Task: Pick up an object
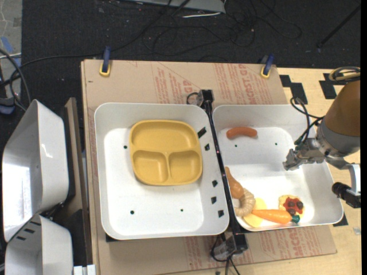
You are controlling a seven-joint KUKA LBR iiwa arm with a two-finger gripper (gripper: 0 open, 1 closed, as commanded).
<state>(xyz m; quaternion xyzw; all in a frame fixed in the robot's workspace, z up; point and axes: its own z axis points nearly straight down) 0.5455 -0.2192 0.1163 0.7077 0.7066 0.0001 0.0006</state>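
Right now the claw (291, 160) hangs low over the right side of the right bin (269, 113); whether it is apart or together I cannot tell, and nothing shows in its grasp. Nearest it, toward the near edge, lie a carrot (272, 215) with its long axis running left to right, a small pizza slice toy (292, 204) and a pale shrimp-like toy (241, 197). A sausage (241, 133) lies to the far left of the claw. Beyond, the left bin (114, 211) carries a yellow divided plate (166, 152).
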